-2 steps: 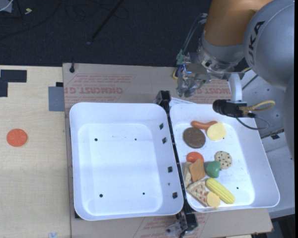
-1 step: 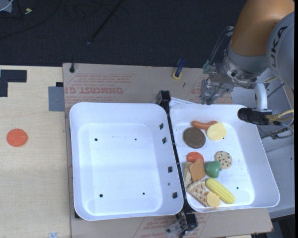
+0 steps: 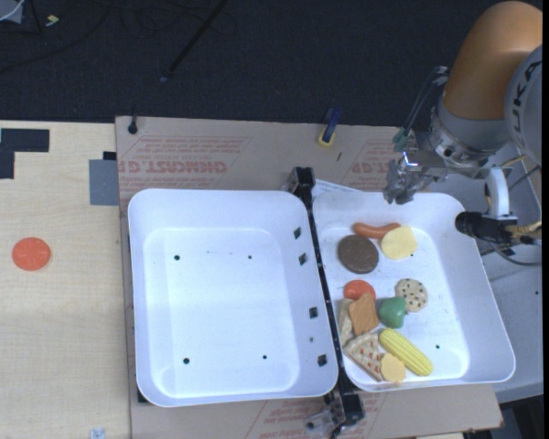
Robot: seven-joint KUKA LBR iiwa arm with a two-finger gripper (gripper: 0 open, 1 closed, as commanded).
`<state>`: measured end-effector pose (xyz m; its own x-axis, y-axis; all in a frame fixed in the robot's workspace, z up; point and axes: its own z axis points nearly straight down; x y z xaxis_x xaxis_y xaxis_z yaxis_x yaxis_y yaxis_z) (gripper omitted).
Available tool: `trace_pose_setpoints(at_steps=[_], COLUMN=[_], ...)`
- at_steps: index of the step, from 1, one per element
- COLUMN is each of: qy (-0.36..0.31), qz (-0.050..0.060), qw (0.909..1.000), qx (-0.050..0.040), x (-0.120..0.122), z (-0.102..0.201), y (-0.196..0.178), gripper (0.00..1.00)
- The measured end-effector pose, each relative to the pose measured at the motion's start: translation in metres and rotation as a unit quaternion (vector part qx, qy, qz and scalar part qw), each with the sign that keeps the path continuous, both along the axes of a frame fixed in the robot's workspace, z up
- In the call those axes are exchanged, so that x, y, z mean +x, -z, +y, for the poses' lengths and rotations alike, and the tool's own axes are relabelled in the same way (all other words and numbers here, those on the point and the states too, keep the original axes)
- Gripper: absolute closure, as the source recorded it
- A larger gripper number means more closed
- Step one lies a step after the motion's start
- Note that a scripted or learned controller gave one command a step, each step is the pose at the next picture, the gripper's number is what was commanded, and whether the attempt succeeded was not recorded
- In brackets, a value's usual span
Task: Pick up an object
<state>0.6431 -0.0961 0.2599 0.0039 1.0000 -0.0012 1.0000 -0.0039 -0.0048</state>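
camera view, looking down at a slant on two shallow white bins sitting side by side on brown cardboard. left bin lying beside the right bin, the two touching along a black centre divider. right bin holding a cluster of toy foods: an orange sausage lying just beside a pale yellow round slice, a dark brown patty just left of that slice, a red tomato, a speckled cookie, a green piece touching an orange-brown wedge, a corn cob and a sandwich triangle near the front rim. grey arm with orange band reaching in from the right, gripper hanging over the far rim of the right bin, apart from the foods, gripping nothing visible; finger opening too small and dark to tell. orange disc lying on the pale board far left.
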Motion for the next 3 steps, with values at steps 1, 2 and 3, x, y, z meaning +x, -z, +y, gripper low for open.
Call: trace_pose_setpoints(at_steps=[1, 2, 3], qy=[-0.002, -0.004, -0.001], qz=[-0.002, 0.002, -0.003], qw=[1.0000, 1.0000, 1.0000], qx=[0.0004, 0.0023, 0.0001], x=[0.001, -0.006, 0.001], z=[0.003, 0.069, 0.034], y=[-0.005, 0.069, 0.038], gripper=[1.00, 1.00, 1.00])
